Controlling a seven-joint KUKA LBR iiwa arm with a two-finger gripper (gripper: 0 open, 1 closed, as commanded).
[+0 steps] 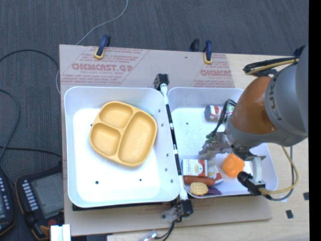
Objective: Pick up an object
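Board (108,67) reads "CHEMCAST GP" twice; the right print is seemingly partial.

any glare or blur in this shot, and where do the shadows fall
Camera view: sharp overall, even soft light; no harsh glare on the white bins; the yellow divided plate casts a faint shadow on its lower side; the arm shades the right bin's floor beneath it.

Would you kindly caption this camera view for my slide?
Arm's gripper low over cluttered right bin; yellow divided plate sits in left bin.
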